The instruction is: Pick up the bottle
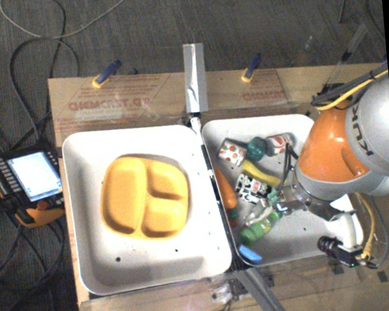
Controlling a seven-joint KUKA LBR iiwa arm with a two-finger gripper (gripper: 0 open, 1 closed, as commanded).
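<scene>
I see the small green plastic bottle [259, 228] lying on its side in the right white bin [305, 240], beside the gripper [279, 205]. It looks light and slick, so I'd grasp mid-body. I cannot tell the jaws' state.

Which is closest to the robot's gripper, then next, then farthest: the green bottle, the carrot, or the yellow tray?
Measured from the gripper in the camera view:
1. Green bottle, in the right bin beside the gripper.
2. Carrot, along the right bin's left wall.
3. Yellow tray, in the left bin.
</scene>
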